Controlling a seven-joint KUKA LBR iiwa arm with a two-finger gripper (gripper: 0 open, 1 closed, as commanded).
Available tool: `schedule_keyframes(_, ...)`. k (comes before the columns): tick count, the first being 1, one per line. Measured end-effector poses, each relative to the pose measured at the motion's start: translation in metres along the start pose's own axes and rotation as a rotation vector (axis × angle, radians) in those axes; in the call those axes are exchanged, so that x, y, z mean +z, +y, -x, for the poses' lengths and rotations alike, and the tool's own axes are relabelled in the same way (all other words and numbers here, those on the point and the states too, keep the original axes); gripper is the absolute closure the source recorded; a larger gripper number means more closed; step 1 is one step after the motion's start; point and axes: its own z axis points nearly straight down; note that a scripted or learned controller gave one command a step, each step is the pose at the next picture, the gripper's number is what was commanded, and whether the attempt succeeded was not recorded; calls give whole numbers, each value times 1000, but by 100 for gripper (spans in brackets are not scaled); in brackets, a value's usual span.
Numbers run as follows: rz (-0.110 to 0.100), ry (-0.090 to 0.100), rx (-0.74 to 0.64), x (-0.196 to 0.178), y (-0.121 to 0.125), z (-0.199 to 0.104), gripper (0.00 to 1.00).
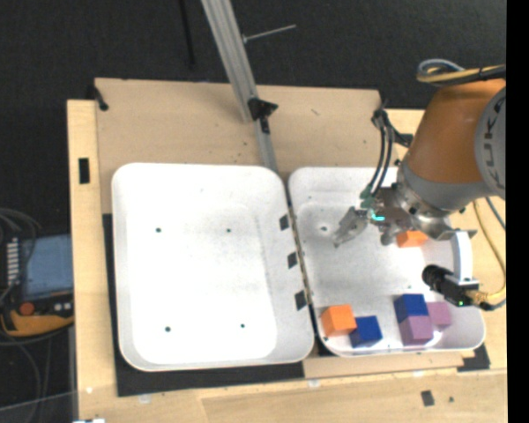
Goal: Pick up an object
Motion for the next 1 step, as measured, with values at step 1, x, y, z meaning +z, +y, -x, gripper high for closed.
schedule_keyframes(1,6,-1,3,-3,1,0,0)
